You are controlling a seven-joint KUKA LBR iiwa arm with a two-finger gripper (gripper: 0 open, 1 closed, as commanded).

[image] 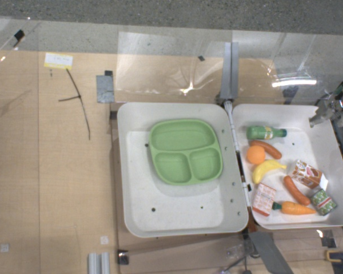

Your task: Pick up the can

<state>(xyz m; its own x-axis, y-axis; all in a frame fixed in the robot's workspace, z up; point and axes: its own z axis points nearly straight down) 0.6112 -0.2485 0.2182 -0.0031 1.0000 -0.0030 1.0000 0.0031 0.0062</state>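
Your can lies in the right bin's near corner, beside a carrot. The hand hangs at the bin's far edge; you cannot tell its grip

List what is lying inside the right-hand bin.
Right bin holds a green bottle, sausage, orange, banana, two carrots, cartons and a green can. Anything beneath them is covered.

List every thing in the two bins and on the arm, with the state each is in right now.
green plate: flat in the left bin, upright, nothing in its compartments.
green bottle: lying on its side, right bin.
can: lying tilted, near corner, untouched.
banana: lying flat beside the orange.
two carrots: lying flat.
gripper: at the right bin's far edge, away from the can.
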